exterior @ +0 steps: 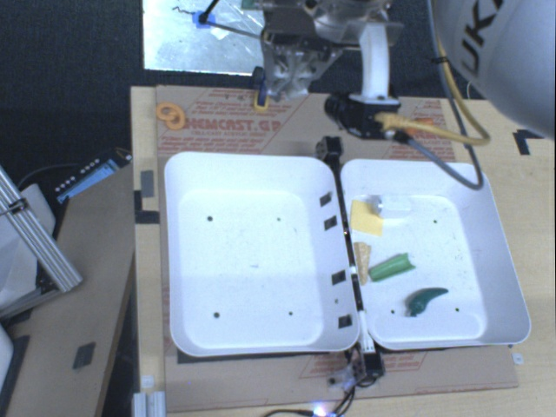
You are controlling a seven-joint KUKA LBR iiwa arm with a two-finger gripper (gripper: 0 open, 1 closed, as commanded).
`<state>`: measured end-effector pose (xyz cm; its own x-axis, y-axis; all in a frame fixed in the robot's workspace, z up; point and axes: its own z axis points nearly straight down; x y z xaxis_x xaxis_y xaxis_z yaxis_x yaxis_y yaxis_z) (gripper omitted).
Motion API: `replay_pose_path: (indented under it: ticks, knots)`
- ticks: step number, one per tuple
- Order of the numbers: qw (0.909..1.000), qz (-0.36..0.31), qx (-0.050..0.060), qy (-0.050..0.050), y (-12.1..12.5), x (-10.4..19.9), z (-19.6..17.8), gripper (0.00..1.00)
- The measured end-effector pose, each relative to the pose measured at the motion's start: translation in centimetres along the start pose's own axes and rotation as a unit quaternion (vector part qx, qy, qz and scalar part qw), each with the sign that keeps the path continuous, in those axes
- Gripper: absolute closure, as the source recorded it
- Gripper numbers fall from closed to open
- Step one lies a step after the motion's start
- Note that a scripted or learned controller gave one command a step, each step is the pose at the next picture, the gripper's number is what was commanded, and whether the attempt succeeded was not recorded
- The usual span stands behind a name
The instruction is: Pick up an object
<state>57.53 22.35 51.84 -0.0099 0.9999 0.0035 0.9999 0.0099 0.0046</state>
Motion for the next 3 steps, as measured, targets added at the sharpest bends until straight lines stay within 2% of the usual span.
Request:
replay_pose_path:
  ticks: [1,2,3]
  knots:
    - [1.0000,0.002,0.001,0.000,-3.2,1.2,-1.8,1.00]
    - [1.0000,0.002,0.002,-0.001,-9.1,1.2,-1.8,1.00]
    - [1.0000,0.003,0.002,-0.001,-8.9,1.2,-1.7,0.00]
